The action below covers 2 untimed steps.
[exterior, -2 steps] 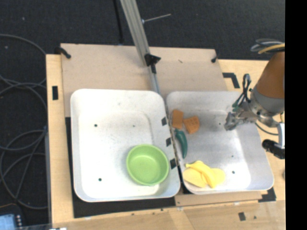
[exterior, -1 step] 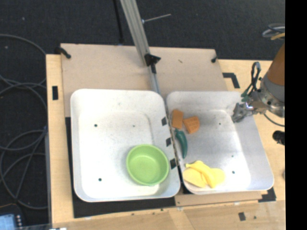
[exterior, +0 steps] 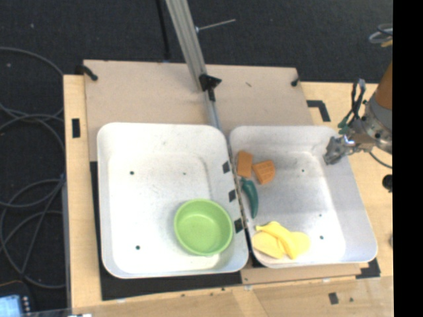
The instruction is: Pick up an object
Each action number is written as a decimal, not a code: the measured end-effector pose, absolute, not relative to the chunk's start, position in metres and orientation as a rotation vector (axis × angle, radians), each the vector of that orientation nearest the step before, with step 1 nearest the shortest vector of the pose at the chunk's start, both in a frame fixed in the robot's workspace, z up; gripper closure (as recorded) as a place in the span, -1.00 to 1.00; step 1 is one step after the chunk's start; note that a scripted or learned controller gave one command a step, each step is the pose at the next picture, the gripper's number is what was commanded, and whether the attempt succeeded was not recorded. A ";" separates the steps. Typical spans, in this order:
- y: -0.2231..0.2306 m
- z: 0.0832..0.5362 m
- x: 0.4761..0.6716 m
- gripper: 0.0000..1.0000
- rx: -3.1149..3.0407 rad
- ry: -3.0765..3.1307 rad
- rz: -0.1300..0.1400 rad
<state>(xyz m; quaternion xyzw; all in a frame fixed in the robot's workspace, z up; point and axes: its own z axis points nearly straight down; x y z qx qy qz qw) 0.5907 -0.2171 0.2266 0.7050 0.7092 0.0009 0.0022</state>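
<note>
Orange block (exterior: 264, 172) lies well apart from the tool (exterior: 332, 150) at the right bin's (exterior: 344, 236) rim.

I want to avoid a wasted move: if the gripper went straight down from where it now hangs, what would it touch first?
Most likely the bare white floor of the right bin near its upper right corner. The gripper sits well apart from the orange pieces, though depth is unclear.

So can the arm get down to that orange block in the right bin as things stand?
Probably yes. The gripper sits over the right bin's far right edge, and bare bin floor lies between it and the orange block. A darker orange piece crowds the block's left side.
</note>
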 end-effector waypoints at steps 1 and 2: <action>-0.172 0.236 0.578 1.00 2.214 2.228 0.003; -0.119 0.248 0.567 1.00 2.213 2.229 0.004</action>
